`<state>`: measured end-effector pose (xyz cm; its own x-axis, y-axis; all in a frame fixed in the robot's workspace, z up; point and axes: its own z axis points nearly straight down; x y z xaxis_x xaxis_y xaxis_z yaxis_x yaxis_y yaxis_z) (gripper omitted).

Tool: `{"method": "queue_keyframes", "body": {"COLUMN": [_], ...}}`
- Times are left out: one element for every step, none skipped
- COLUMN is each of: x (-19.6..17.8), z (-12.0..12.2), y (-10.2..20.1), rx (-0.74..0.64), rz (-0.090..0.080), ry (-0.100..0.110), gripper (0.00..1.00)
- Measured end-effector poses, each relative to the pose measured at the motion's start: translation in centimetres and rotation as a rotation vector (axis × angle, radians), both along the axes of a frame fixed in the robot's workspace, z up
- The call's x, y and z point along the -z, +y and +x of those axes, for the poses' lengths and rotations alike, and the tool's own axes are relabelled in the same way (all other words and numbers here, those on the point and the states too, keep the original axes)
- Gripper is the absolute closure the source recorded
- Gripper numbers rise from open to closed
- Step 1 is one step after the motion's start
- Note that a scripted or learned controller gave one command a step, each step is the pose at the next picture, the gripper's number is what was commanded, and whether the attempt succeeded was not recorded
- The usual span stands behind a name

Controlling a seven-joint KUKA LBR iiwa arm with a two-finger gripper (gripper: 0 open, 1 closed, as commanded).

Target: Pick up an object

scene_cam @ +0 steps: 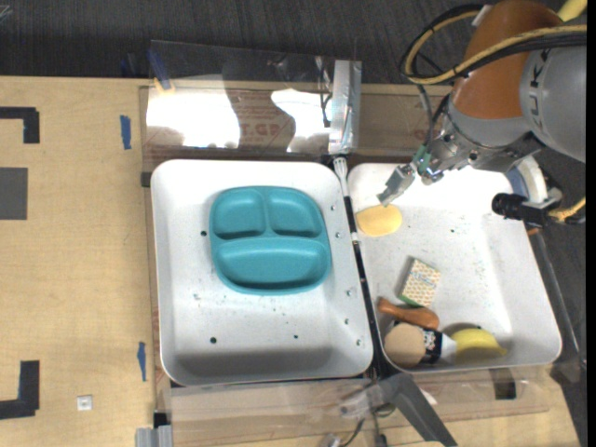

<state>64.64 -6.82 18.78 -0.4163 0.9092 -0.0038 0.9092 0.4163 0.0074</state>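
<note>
The right bin [507, 250] holds a pale yellow round object [378, 220] near its far left corner. A small patterned packet [422, 282] lies in the middle, and an orange stick [410, 313], a tan ball [403, 343] and a yellow piece [477, 341] sit along the front edge. My gripper [399, 182] hangs at the far left of this bin, just above and right of the pale yellow object, and nothing shows between its fingers.
The left bin [186, 324] carries a teal divided plate [270, 238]. A clear plastic sheet [242, 110] stands behind the bins. The arm's cables [447, 35] loop at the upper right. Bare bin floor lies to the right of the packet.
</note>
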Motion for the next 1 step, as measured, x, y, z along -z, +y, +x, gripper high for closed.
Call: {"method": "queue_keyframes", "body": {"x": [0.21], "z": [-0.1], "y": [-0.03], "rx": [0.001], "rz": [0.0], "ry": [0.004], "gripper": [0.0]}}
